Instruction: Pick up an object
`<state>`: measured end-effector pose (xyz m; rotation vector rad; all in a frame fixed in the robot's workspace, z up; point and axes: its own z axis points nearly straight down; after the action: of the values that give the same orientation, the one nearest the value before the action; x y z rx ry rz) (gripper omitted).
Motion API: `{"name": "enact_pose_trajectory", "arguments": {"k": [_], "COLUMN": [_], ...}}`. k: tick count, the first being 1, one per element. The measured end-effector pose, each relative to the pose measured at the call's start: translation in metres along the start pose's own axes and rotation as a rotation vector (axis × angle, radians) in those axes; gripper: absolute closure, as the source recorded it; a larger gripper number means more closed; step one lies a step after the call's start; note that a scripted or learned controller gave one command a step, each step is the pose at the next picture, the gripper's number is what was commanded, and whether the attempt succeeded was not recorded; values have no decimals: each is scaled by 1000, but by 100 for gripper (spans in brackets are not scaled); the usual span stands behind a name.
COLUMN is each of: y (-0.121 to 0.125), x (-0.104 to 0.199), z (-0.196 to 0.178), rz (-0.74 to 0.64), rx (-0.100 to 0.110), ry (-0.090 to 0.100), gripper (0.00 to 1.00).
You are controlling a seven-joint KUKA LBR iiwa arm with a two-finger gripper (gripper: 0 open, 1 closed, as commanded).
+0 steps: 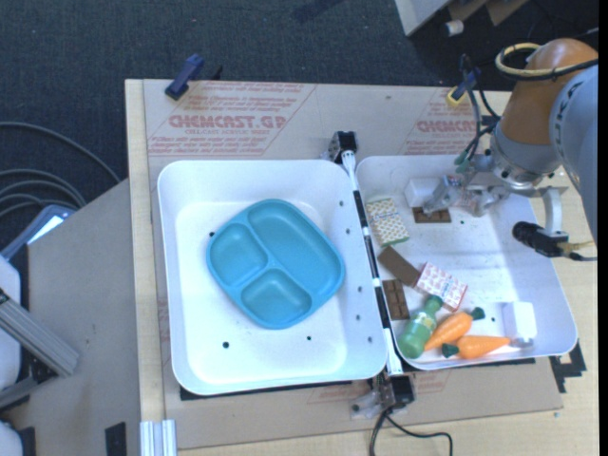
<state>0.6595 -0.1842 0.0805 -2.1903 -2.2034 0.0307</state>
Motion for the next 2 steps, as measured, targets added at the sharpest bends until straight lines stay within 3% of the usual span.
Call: {"name": "enact_pose_trajectory", "arguments": {"k": [1,2], "y": [0,-57], "x": [1,-39], "z": [-11,-59], "rz": [1,7], "rx": [1,-38], "ry": [3,-11], "gripper": [100,100]}}
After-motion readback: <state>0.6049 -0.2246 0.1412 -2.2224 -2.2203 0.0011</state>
